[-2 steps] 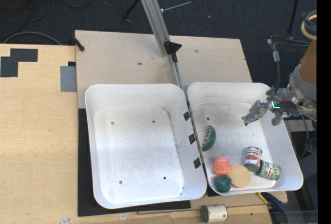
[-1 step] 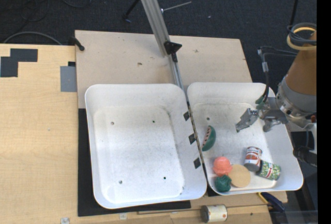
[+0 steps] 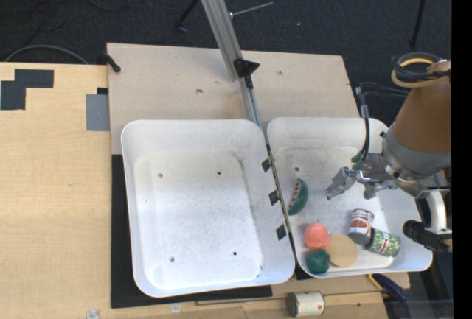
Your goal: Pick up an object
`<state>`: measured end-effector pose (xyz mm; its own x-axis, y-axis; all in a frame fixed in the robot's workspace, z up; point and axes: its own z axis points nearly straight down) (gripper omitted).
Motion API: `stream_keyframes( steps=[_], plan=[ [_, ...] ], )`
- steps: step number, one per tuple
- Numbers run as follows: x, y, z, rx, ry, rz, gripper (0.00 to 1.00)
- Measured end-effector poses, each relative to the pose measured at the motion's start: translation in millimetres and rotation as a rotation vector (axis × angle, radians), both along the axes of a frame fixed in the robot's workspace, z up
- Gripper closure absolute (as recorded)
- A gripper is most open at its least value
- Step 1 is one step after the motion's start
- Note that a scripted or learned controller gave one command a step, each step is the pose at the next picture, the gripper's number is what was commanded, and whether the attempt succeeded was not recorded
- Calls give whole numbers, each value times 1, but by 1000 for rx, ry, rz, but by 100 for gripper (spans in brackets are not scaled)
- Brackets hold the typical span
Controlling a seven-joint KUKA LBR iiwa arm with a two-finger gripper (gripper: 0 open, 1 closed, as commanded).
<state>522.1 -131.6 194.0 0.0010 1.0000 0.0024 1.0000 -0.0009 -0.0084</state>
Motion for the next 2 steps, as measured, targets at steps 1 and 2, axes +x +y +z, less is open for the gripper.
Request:
stream_keyframes(
  steps=[1,2],
  plan=[
    [-2,-4,-45,0,0,0,0],
    [-1,-6,-32,-1,-4,-6,100]
  ],
)
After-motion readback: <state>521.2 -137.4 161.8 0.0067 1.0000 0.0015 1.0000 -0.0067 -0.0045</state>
